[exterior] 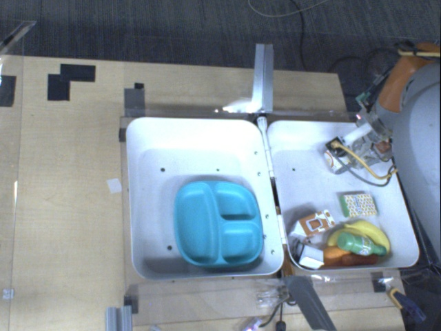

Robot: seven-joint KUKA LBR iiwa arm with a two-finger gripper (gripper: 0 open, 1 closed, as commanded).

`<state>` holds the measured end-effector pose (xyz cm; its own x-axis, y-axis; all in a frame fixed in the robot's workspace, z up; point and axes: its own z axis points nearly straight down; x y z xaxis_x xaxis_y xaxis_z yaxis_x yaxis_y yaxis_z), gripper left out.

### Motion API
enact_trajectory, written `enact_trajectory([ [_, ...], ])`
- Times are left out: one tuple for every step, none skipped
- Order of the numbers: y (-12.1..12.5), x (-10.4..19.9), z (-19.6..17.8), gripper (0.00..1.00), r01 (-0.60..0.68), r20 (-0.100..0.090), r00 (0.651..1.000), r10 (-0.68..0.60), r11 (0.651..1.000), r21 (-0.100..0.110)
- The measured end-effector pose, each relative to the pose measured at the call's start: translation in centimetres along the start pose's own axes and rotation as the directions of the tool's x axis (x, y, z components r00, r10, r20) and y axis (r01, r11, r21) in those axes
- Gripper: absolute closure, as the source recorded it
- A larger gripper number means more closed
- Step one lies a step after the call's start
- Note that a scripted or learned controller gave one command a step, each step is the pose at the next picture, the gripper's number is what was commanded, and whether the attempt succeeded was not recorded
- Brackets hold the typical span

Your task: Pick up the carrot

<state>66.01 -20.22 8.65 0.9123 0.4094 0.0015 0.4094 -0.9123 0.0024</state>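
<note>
The carrot lies at the front of the right bin, an orange piece partly tucked under a green item and a yellow banana. My gripper hangs over the back right of that bin, far behind the carrot, and nothing shows in it. The grey arm with its orange band comes in from the right.
A blue divided plate rests in the left bin. Beside the carrot are a red item, a small brown and white box, a green patterned card and a black and white object.
</note>
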Motion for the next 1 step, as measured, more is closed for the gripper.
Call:
enact_trajectory([
  [0.00, -0.19, -0.01, 1.00, 0.055, -0.001, 0.998, -0.055, 0.998, 0.001],
])
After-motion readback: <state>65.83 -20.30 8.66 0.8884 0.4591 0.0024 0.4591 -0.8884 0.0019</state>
